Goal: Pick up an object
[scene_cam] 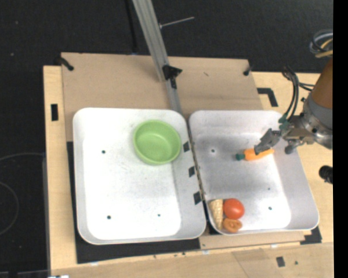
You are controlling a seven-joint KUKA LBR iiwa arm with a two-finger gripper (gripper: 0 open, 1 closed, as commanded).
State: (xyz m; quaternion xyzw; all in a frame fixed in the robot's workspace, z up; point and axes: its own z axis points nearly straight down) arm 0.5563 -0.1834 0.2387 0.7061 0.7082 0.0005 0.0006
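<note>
Worktop (133, 80) of pale wood carries two shallow white plastic bins side by side. Left bin (104, 201) holds a round lime-green plastic bowl (157, 142) near its upper right corner, standing upright. Right bin (278, 207) has the grey arm (319, 109) reaching over its right rim. At the arm's end the dark two-finger claw (275, 141) sits low in the bin's upper right part, just beside the small orange toy carrot with a green tip (256, 154), which lies flat on the bin floor; whether the fingers are spread or closed I cannot tell. In the lower left corner lie a red toy tomato (234, 208), a cream-coloured wedge (217, 211) and a small orange piece (232, 225), clustered together.
</note>
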